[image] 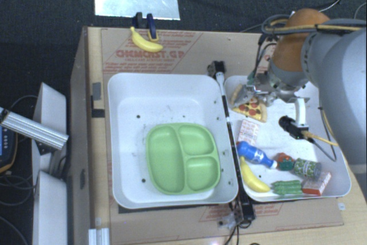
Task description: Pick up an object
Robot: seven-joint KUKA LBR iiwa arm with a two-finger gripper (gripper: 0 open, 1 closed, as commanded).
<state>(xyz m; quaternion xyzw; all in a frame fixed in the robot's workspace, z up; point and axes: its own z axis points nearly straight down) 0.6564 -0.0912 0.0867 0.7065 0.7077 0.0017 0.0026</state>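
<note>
tool [250, 90]: low in upper part of right bin [342, 183], finger gap unclear, cannot tell if it grips | target: likely pizza slice [253, 108] just under it | advice: centre over slice, descend straight, close firmly, avoid bin wall

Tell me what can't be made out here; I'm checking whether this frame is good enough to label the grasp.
- Hand: its fingers blur into the pizza slice toy in the right bin, so a grip cannot be judged.
- Right bin's upper right part: hidden under the arm.
- Small card beside the blue bottle: print too small to read.
- Small red box: label too small to read.
</note>
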